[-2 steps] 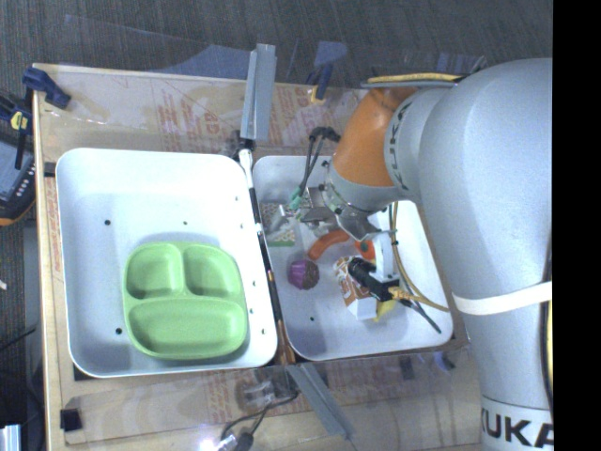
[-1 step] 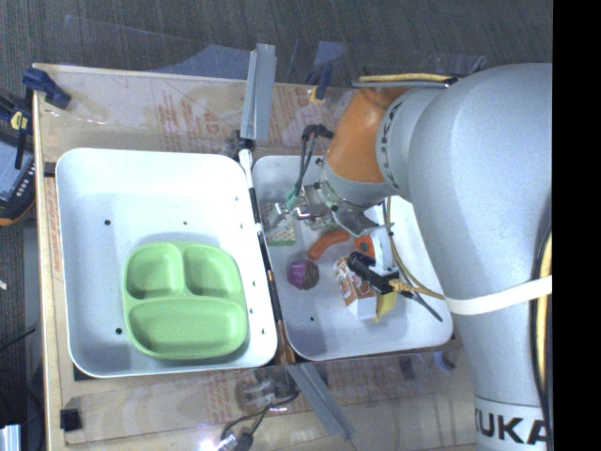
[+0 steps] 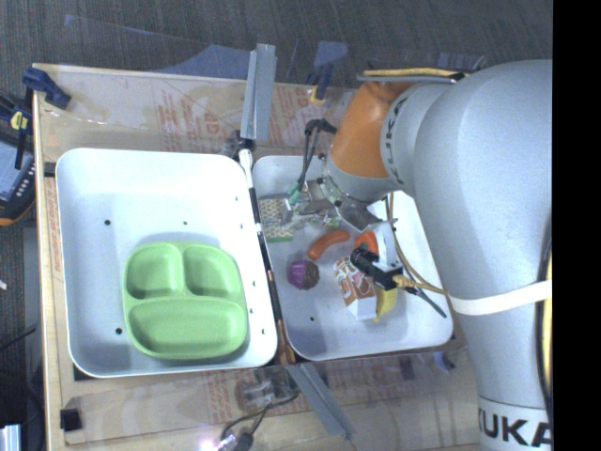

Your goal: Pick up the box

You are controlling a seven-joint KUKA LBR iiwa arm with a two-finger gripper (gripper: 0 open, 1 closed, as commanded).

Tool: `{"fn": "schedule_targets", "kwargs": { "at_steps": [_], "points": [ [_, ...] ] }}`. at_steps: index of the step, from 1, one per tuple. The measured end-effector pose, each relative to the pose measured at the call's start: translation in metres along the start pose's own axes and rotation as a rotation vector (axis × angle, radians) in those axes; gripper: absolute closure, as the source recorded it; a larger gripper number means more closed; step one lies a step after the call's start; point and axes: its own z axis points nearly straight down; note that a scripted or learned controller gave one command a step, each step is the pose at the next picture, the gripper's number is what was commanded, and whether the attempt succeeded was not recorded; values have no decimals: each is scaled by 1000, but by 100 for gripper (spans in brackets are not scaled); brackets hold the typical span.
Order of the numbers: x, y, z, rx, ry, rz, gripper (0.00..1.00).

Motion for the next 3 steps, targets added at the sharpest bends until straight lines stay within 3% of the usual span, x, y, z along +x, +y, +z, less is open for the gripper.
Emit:
{"fn": "schedule_targets", "kwargs": {
  "at_steps": [1,2,3],
  "points": [
    [14,-2,-115,8,17,-467,100],
    [14,-2,-115,8,17,-467,0],
    [12,-11,-37,9,17,-475,0]
  ]
}}
